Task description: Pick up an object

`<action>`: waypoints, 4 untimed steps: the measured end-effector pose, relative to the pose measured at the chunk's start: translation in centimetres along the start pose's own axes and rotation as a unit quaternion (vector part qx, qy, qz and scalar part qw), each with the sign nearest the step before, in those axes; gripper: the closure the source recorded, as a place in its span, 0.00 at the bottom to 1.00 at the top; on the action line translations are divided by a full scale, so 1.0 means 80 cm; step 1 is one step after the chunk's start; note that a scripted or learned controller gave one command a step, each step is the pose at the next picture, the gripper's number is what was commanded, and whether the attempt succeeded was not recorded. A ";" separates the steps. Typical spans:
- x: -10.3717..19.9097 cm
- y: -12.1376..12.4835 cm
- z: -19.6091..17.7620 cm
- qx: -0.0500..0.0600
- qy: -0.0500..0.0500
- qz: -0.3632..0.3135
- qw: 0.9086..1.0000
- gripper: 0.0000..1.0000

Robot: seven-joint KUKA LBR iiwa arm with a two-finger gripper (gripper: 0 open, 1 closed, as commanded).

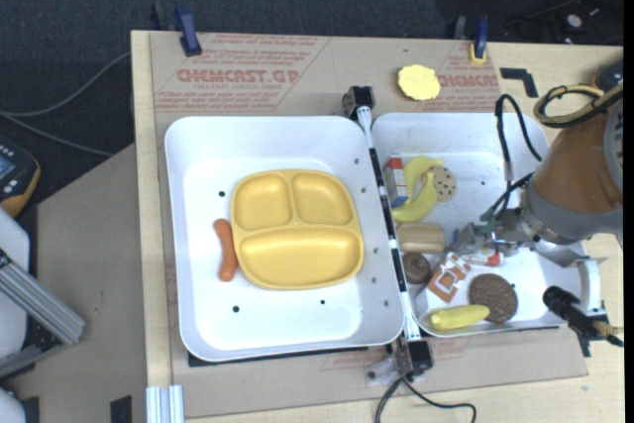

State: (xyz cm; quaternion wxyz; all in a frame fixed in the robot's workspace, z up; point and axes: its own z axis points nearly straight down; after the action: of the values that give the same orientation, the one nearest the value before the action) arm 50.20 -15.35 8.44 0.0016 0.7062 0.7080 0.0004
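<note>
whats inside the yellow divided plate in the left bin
Nothing shows in the three compartments of the yellow plate. A sausage lies beside it, on the left bin's floor. What lies under the plate is covered.

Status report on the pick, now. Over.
Gripper low in the right bin, fingers unclear. Toy food crowds it: banana, bread roll, brown patty. Nothing seen held. Over.

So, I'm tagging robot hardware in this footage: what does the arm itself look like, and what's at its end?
The arm is bulky and rounded, grey near the wrist with a broad orange-brown band above it. Black cables loop alongside it, and a yellowish cable coil sits on top. The gripper is a small metallic grey assembly with red details; its jaws are too blurred to make out.
</note>
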 end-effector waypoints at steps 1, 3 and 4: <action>-0.047 -0.031 0.000 0.003 0.001 0.003 1.000 0.00; -0.019 -0.030 -0.001 0.001 0.000 0.003 1.000 0.00; 0.029 0.026 0.000 -0.001 0.000 -0.001 1.000 0.00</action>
State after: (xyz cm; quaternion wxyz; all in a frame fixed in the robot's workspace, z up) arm 52.25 -13.01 8.46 0.0019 0.7051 0.7091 0.0010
